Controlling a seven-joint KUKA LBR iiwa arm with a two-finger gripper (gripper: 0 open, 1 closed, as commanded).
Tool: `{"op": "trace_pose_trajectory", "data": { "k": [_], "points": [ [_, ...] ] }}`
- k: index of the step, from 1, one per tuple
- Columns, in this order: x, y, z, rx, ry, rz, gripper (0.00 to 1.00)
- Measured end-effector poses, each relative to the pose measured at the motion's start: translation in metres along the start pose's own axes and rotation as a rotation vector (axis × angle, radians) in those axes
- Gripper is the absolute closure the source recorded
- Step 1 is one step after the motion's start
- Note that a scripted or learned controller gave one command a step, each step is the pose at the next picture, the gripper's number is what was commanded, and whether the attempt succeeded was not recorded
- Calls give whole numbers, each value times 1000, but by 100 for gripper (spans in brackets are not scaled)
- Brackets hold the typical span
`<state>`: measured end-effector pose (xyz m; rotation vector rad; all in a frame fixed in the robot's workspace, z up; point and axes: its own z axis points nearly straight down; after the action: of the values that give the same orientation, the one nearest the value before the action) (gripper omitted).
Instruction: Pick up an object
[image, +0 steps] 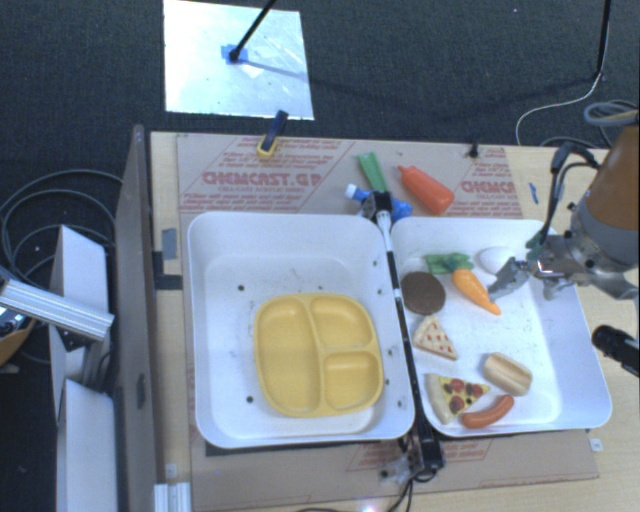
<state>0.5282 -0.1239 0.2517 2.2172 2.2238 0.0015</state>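
You see the gripper (507, 278) reaching in from the right of the frame over the right bin (575, 345); its 2 fingers look slightly spread, pinching nothing, their tips just beside the toy carrot (473, 287); the carrot lies in the upper part of that bin, next to a white egg (493, 260); a brown round patty (423, 293) sits at its left; lower down you find 2 pizza slices (436, 339), a bread roll (507, 373) and a sausage (487, 411); the left bin (225, 260) holds a yellow divided plate (318, 354); on the table (250, 170) above the bins lies an orange bottle (427, 190).
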Motion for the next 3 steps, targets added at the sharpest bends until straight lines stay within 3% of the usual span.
{"op": "trace_pose_trajectory", "data": {
  "k": [1,2,3],
  "points": [
    [-12,53,34,-4,-2,-3,0],
    [-10,91,174,1,0,-3,0],
    [-11,91,157,-4,0,-2,100]
  ]
}}
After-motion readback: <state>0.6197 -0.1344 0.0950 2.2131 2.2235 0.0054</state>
